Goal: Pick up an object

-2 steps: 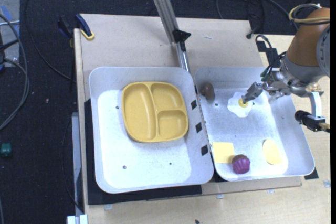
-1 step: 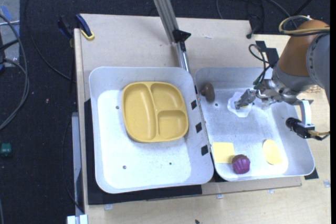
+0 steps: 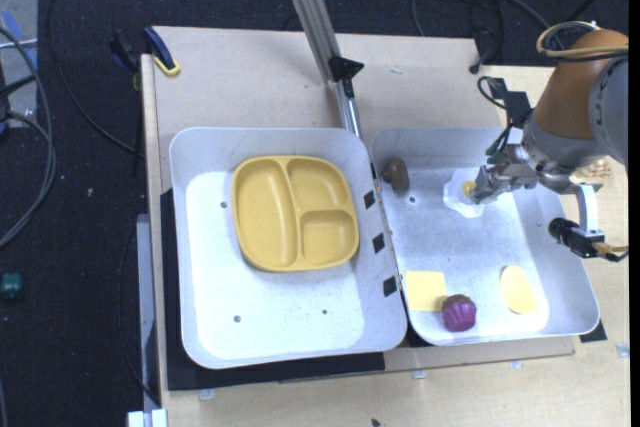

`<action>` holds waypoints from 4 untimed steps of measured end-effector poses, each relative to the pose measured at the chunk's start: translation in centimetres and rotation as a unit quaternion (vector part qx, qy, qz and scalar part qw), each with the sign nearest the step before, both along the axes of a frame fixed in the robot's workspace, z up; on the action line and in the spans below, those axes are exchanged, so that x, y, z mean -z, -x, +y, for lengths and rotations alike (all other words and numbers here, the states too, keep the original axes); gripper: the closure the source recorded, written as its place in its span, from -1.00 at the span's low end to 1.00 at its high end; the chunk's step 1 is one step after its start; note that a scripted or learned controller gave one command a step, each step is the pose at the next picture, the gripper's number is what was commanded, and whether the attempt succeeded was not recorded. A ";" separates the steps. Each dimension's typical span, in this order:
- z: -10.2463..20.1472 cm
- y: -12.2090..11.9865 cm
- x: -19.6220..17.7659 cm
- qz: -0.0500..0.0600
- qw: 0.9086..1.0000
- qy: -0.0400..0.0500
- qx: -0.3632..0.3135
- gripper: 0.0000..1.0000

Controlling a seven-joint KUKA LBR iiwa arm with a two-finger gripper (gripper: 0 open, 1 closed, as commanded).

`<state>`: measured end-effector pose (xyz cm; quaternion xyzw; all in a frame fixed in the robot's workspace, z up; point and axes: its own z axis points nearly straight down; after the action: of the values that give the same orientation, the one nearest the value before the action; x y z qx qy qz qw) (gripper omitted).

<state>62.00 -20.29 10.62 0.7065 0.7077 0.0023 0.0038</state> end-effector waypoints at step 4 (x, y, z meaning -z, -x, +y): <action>4.6 0.9 -16.2 0.004 1.000 -0.002 -0.003 1.00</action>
<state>61.05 -15.67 26.84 0.7044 0.7098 0.0006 -0.0006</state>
